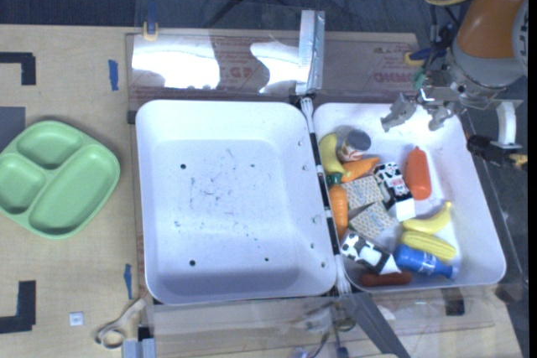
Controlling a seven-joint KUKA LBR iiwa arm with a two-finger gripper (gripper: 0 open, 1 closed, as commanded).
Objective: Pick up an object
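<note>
Reaching in from the right, the grey arm (491, 21) with its orange band hangs over the far right corner of the right bin (487, 205). Its claw (417, 115) points down and toward the left, fingers spread wide apart with nothing between them, above bare bin floor. The objects lie clustered lower in that bin: an orange carrot-like piece (418, 172) nearest the claw, a yellow banana (428, 220), a blue bottle (424, 262) and checkered blocks (369, 205). The left bin (226, 197) sits beside it, and a green divided plate (54, 176) rests on the desk (67, 281) at far left.
</note>
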